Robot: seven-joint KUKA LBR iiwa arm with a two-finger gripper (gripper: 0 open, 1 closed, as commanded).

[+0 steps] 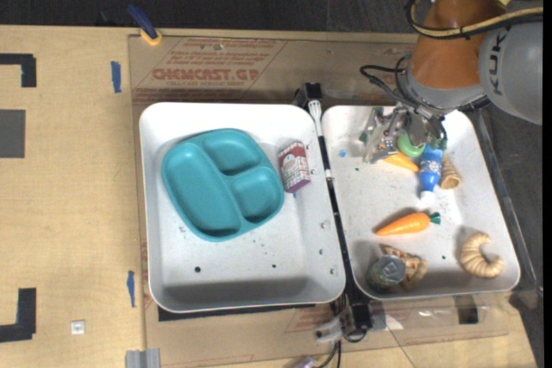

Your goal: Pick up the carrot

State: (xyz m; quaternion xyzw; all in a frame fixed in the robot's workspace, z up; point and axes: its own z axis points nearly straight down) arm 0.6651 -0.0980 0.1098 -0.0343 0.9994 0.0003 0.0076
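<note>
Camera view, arm: the grey arm (517, 73) comes in from the right, its orange band (453, 34) over the far end of the right bin (354, 211).
Camera view, pincer: the pincer (398, 134) hangs low at the right bin's far end, among clutter; I cannot tell from here how it stands, and I see nothing caught in it.
Camera view, carrot: the carrot (404, 225) lies on its side in the middle of the right bin, green tip toward the right wall, untouched and well apart from the pincer.
Camera view, neighbours at the pincer: a blue bottle (429, 168), a small yellow piece (398, 160) and a little cone (450, 178) sit just beside it.
Camera view, near end: a croissant (479, 255) at the right, a dark round lump (391, 271) just below the carrot.
Camera view, left bin: the left bin (164, 271) holds a teal divided plate (222, 182) and a small can (294, 167).
Risk: to my eye, the pincer sits nearer the yellow piece than the carrot, so it may shut on the wrong thing or knock the bottle over.
Risk: the carrot is round and could roll off toward the lump if nudged.
Room: bare floor lies around the carrot on the left and far sides; the dividing wall between the bins stands a fair way off.
Desk: the desk (69, 185) is brown board.
</note>
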